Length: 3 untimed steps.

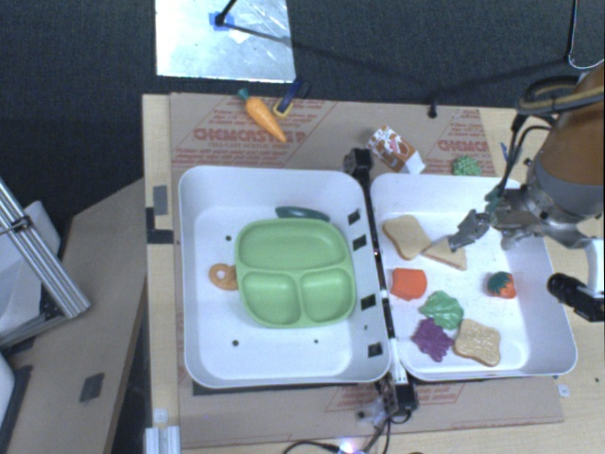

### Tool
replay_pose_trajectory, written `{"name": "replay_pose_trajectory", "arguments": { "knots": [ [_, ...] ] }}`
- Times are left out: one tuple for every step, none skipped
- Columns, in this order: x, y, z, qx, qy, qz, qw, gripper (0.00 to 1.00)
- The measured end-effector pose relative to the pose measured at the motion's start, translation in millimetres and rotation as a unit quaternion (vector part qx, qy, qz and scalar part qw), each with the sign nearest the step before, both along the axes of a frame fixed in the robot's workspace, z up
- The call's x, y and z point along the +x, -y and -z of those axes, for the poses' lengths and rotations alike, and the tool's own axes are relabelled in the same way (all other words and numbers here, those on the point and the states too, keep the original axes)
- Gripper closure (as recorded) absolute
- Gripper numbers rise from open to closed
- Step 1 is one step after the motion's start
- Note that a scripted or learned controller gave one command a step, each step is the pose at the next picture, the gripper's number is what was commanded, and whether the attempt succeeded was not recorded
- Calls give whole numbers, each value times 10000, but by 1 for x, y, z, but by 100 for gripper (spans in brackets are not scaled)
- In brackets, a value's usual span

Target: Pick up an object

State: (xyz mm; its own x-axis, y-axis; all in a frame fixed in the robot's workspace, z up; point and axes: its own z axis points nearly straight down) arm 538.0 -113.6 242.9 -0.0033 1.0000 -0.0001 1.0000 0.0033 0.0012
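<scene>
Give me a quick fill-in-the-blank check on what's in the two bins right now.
1. The green divided plate lies in the ____ bin.
2. The purple grapes lie directly below the green ____ in the right bin.
3. Outside the bins, at the top of the board, lies an orange ____.
4. The gripper hangs over the ____ bin.

Missing words: left; lettuce leaf; carrot; right

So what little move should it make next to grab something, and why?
Probably a short drop straight down. The end effector hangs over the right bin, just above a triangular bread wedge lying beside a toast slice. Nothing sits between its fingers, so lowering onto the wedge looks like the nearest chance at a grasp.
</scene>
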Motion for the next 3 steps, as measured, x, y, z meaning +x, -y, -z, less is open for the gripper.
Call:
{"name": "replay_pose_trajectory", "arguments": {
  "knots": [
    [5, 4, 44, 3, -14, 11, 10000, 0],
    [-4, -1, 99, 7, -26, 10, 10000, 0],
    [-3, 0, 149, -1, 2, 17, 10000, 0]
  ]
}}
